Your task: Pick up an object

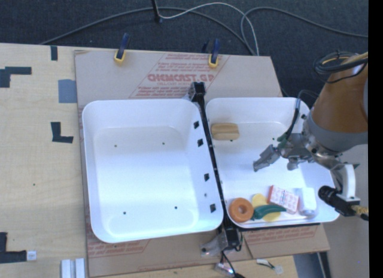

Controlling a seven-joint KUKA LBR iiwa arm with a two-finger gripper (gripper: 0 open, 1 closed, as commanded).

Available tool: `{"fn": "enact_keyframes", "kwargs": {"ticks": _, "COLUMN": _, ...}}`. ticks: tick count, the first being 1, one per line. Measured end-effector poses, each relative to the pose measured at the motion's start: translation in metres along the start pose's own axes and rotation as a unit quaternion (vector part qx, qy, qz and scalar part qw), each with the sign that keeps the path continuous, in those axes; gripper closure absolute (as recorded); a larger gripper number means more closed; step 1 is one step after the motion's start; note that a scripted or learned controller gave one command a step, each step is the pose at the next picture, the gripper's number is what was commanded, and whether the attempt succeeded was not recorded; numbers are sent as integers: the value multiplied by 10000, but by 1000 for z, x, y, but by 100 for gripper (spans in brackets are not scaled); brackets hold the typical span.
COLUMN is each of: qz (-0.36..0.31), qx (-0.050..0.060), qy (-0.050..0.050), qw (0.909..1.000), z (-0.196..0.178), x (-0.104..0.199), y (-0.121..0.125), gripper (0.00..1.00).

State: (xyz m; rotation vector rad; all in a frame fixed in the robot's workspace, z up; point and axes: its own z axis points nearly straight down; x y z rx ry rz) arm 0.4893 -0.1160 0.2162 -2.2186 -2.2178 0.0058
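Along the near edge of the right bin (257, 109) lie an orange ring (242, 209), a yellow and green piece (266, 211), and a red-and-white packet (283, 199), close together. Above the bin's middle hangs the tool (267, 159), fingers slightly apart and holding nothing. Farther back, by the divider, rests a tan block (225, 131). The left bin (143, 169) adjoins on the worktop (36, 151)

block (224, 131) in right bin (251, 108), ring (242, 209) nearer
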Motion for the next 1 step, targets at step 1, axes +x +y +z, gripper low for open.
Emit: {"fn": "enact_keyframes", "kwargs": {"ticks": 1, "qz": -3, "qx": -26, "qy": -3, "qw": 10000, "z": -2, "x": 0, "y": 1, "gripper": 0}}
